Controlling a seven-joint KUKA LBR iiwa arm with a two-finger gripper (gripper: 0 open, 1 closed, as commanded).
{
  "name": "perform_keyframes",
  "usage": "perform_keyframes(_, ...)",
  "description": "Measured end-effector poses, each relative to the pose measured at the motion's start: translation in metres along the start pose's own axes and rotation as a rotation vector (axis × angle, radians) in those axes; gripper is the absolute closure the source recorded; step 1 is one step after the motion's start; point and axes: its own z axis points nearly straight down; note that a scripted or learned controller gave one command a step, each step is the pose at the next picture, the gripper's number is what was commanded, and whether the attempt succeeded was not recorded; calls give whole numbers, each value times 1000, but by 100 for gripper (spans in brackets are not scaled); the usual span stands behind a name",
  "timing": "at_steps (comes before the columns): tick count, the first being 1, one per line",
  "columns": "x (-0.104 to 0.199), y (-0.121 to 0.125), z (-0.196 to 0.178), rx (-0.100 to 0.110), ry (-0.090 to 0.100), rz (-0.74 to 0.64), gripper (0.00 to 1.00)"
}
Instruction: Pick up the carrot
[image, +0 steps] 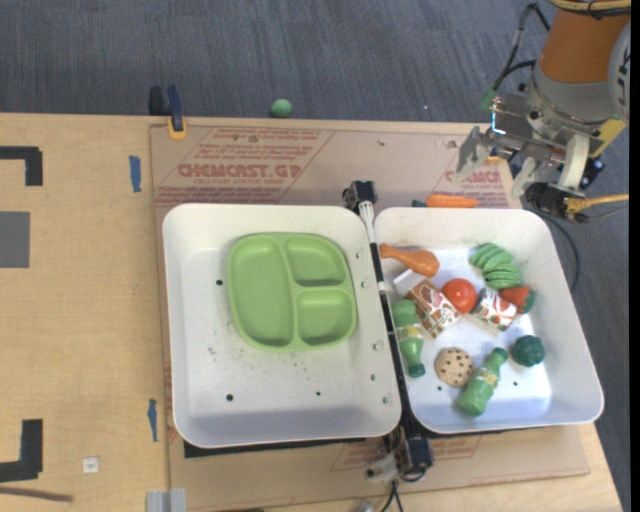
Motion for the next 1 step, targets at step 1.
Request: perform_keyframes(1,37,-44,56,8,0,167,0)
